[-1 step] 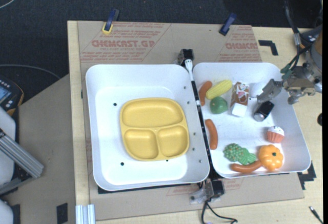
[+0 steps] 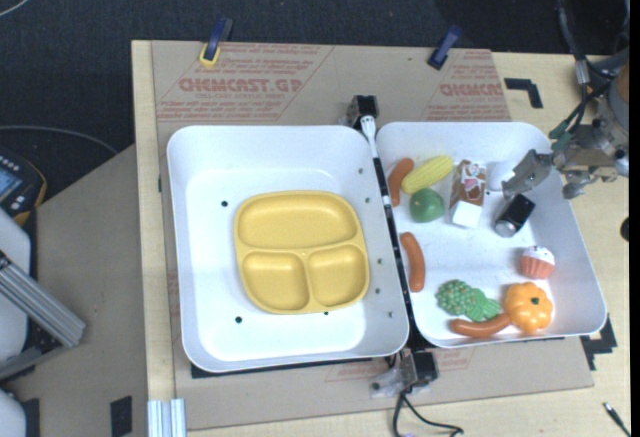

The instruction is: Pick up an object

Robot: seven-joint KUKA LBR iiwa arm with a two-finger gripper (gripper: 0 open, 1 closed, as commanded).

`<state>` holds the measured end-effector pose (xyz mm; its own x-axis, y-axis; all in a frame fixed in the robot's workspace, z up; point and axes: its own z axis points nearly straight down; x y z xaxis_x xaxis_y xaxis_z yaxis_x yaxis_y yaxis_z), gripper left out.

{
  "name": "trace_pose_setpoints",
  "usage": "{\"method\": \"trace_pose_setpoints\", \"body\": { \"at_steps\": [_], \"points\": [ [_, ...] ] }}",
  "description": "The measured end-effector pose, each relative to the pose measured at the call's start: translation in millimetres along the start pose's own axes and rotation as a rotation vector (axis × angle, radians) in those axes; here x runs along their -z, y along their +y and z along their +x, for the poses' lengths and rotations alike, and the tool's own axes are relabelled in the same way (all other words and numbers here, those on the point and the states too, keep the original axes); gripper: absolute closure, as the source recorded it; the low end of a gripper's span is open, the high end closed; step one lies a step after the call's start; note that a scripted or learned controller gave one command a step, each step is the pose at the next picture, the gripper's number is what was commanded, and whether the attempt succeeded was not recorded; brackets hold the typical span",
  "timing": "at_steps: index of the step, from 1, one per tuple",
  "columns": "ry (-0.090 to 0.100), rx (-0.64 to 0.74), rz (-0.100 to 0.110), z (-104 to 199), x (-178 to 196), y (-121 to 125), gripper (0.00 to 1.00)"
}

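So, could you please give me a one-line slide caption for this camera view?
Gripper poised over the right bin of toy food; a yellow divided tray sits in the left bin.

"CHEMCAST GP" on brown board (image 2: 250, 75).

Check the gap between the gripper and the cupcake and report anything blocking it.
Nothing visible blocks it. The gripper sits in the right bin, just above the cupcake, with bare bin floor between them. The pumpkin lies beyond the cupcake.

Yellow divided tray (image 2: 299, 251) in left bin (image 2: 190, 225); clamps (image 2: 214, 42), perhaps blue.
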<state>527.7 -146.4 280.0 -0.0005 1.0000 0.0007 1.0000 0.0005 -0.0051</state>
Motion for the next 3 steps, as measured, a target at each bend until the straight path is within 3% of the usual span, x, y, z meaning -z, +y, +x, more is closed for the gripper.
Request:
{"method": "trace_pose_setpoints", "body": {
  "at_steps": [1, 3],
  "points": [
    [0.002, 0.000, 0.006, 3.6, -46.3, -1.2, 0.00],
    [0.004, 0.000, 0.008, 9.8, -175.5, 5.2, 0.00]
  ]
}}
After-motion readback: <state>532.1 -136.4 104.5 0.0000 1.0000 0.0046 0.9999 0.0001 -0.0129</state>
